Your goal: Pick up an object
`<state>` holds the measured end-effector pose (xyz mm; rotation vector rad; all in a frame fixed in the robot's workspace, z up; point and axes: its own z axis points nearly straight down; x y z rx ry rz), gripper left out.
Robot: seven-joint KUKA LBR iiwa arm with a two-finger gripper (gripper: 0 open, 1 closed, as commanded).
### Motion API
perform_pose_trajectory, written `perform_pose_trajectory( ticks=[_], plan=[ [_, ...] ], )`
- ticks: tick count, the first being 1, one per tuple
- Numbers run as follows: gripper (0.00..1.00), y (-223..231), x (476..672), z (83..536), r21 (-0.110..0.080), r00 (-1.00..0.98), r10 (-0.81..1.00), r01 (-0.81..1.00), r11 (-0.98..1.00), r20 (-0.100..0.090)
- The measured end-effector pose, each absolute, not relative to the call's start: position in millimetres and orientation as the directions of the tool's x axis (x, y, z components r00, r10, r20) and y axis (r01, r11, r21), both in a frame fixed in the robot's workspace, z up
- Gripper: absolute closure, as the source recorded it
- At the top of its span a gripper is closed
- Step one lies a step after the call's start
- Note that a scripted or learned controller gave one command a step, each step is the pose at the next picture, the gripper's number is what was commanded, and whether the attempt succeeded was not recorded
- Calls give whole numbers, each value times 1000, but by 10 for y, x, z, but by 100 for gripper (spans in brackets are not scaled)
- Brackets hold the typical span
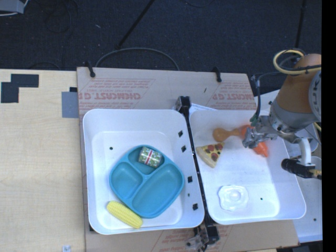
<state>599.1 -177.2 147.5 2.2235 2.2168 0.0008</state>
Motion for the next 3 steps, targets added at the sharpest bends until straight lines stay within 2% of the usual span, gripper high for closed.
perform_pose_trajectory(
  ticks=[2,3],
  plan=[
    [100,-1696,6011,2490,4,-2,1000,1000,2,-1],
    [100,-1188,5947,2559,-3,-4,1000,1000,4,2]
  ],
)
